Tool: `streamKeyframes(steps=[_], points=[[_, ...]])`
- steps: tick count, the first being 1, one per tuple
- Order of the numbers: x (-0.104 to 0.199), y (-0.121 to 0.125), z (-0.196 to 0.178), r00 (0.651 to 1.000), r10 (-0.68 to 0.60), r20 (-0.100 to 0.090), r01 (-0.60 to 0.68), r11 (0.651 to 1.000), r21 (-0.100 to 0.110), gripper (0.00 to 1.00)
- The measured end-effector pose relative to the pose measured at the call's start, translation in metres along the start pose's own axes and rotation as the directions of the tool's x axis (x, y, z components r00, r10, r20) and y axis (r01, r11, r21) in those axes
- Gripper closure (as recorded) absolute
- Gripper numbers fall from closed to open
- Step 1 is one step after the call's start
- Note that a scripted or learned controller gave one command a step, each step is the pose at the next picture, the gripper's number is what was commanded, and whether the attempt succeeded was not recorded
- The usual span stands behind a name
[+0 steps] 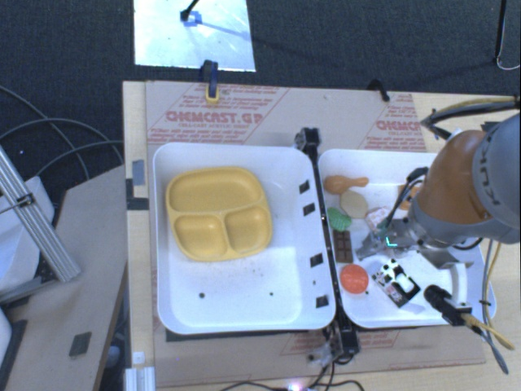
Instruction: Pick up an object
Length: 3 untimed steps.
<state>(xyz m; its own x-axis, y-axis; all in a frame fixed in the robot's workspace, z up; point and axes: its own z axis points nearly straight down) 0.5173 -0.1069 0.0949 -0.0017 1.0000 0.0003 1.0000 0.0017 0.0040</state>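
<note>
The tool (379, 244) hangs low in the right bin (456, 319), above the brown bar (343, 245) and near the tomato (354, 278); its grip cannot be told. The step looks like descent; next comes closing on one item.

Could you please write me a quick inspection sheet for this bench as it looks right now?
Surface: two white bins side by side, left bin and right bin, on a board.
Job's things: in the right bin, an orange ball, a brown bar, a green piece, a tan drumstick shape, a black-and-white block.
Clutter: yellow divided tray in the left bin.
Grippers: gripper low over the right bin; finger state unclear.
Cables: grey loops at left; yellow cable at lower right.
Surroundings: dark carpet, shiny sheet above the bench.
</note>
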Motion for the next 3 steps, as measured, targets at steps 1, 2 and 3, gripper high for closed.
streamKeyframes(steps=[1,2,3], points=[[0.0,0.001,-0.011,1.0,0.0,0.0,0.0,1.0,-0.003,1.0],[0.0,0.002,-0.021,1.0,0.0,-0.001,0.0,1.0,-0.006,1.0],[0.0,0.004,-0.032,1.0,-0.001,-0.001,0.001,1.0,-0.008,1.0]])
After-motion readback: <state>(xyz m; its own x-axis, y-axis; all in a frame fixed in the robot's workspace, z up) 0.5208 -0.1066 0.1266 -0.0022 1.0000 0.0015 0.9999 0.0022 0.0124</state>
